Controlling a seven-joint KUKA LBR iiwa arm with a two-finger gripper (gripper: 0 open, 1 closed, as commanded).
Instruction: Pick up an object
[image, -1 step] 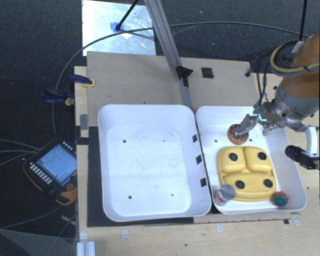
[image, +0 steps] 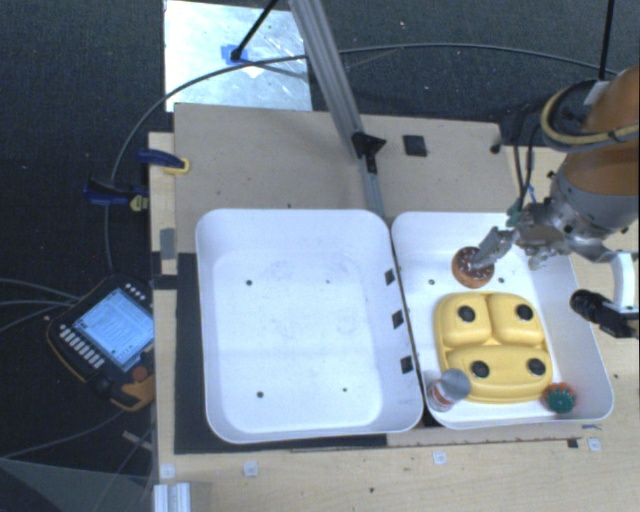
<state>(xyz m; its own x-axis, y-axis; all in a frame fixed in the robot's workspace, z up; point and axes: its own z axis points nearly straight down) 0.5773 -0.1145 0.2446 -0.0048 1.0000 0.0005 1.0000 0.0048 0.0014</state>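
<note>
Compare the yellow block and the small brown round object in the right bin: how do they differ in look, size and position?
The yellow block is much larger than the brown round object. The yellow block is squarish with four lobes, each with a dark dot; the brown round object is a small disc. The yellow block lies mid-bin, nearer the front; the brown round object sits behind it, right at the hand. Both lie in the right bin.

bins (image: 290, 240): smooth white plastic, slight sheen | yellow tray (image: 492, 347): glossy moulded plastic | bench (image: 270, 160): matt tan board (cardboard-like)
</note>
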